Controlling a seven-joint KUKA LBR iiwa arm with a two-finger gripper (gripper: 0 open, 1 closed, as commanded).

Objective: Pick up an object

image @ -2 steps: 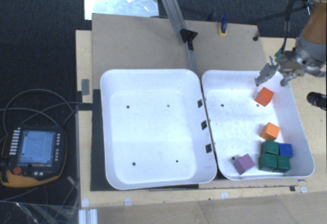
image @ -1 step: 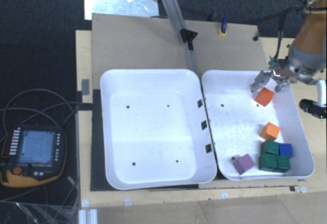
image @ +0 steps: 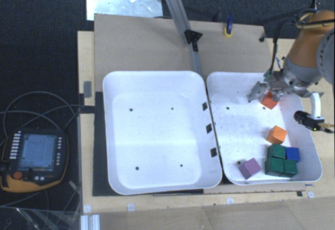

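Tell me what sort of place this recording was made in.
Probably a robotics lab test bench, not a home or factory line. Two shallow white plastic bins sit on a bare wooden board, a handheld robot control pendant with a screen lies alongside, and small coloured foam blocks serve as practice objects.

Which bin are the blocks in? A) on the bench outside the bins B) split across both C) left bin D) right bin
D: the orange block, green blocks, blue block and purple block all lie in the right bin, and a red-orange block sits under the gripper over that same bin.
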